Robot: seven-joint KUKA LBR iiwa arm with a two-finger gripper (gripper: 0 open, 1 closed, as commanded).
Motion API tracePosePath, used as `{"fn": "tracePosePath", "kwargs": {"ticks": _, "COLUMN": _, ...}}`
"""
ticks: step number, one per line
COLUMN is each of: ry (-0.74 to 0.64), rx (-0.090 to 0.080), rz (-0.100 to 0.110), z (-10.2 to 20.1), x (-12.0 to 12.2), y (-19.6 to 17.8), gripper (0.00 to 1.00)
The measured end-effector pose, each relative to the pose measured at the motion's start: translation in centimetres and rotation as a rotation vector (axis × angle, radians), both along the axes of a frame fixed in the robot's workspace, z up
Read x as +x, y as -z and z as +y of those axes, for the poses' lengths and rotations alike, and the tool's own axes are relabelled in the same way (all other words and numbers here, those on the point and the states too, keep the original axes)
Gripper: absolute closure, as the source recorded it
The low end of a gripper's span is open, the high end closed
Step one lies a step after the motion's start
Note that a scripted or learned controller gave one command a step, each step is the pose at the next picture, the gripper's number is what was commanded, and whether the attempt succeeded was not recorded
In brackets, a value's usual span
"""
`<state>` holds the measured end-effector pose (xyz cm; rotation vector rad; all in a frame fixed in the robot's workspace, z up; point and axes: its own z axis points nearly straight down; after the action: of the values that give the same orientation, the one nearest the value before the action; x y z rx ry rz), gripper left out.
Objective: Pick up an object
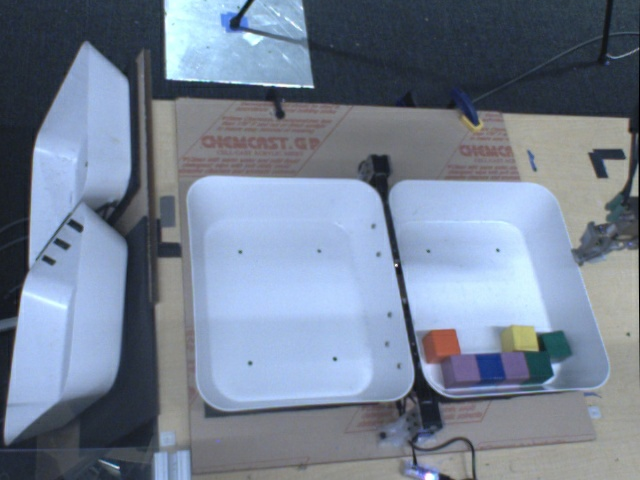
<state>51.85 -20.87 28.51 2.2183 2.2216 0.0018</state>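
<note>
The brown board [330, 133] covers most of the bench and looks like a sheet with its protective paper left on. The red print reads "CHEMCAST GP" at about 11 o'clock and again, partly legible, at 1 o'clock. I'd guess it is there to give both bins a flat, fixed base.

Two white moulded shells [75, 268] lie stacked off the board at 9 o'clock, out of the working area. The left bin [290, 193] and the right bin [560, 218] sit rim against rim at the centre, probably so things can be carried across the shared edge. A crinkled silver sheet [260, 38] lies on the dark floor at 12 o'clock; I can't say what it is for.

The task's things are a cluster of blocks [495, 356] at 5 o'clock in the right bin, pushed against its near wall. An orange block [441, 344], a yellow block [519, 338] and a green block [555, 345] sit behind a row of purple and blue ones. They touch one another, so lifting one cleanly will likely be awkward.

A black clip [378, 165] pins the bins' seam at 12 o'clock. A blue-and-yellow clamp [466, 109] grips the board's far edge.

A small grey metal piece [603, 236] sits at 3 o'clock, outside the right bin. It may belong to the gripper, but I cannot tell whether the pincer is released or clenched.
</note>
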Motion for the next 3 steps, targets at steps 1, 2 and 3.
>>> {"fn": "tracePosePath", "kwargs": {"ticks": 1, "ry": 0.001, "rx": 0.0, "rz": 0.001, "z": 0.0, "x": 0.0, "y": 0.0, "gripper": 0.0}}
{"fn": "tracePosePath", "kwargs": {"ticks": 2, "ry": 0.0, "rx": 0.0, "rz": -0.001, "z": 0.0, "x": 0.0, "y": -1.0, "gripper": 1.0}}
{"fn": "tracePosePath", "kwargs": {"ticks": 3, "ry": 0.0, "rx": 0.001, "rz": 0.0, "z": 0.0, "x": 0.0, "y": -1.0, "gripper": 0.0}}
